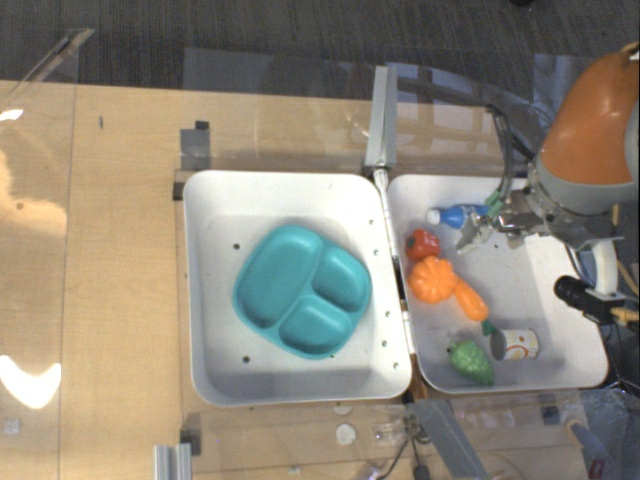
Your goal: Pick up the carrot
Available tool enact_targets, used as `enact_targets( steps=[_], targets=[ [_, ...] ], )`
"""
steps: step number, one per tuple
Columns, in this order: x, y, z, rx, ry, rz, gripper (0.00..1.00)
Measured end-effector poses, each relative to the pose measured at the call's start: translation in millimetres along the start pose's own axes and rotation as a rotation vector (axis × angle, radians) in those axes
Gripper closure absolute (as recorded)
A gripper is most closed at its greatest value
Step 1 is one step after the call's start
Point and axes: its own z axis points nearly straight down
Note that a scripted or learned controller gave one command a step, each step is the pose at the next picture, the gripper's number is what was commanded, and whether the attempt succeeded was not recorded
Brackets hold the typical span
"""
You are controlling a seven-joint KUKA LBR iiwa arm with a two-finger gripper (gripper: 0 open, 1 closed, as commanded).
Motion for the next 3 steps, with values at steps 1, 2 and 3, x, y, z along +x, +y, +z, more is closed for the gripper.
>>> enact_targets(
  steps=[1, 2, 3],
  targets=[
    [-13, -18, 131, -0.003, -0.001, -0.046, 0.00],
    [-13, -15, 120, -0.010, -0.002, -0.048, 1.00],
    [50, 33, 41, -0.003, 0.000, -0.070, 1.00]
  ],
)
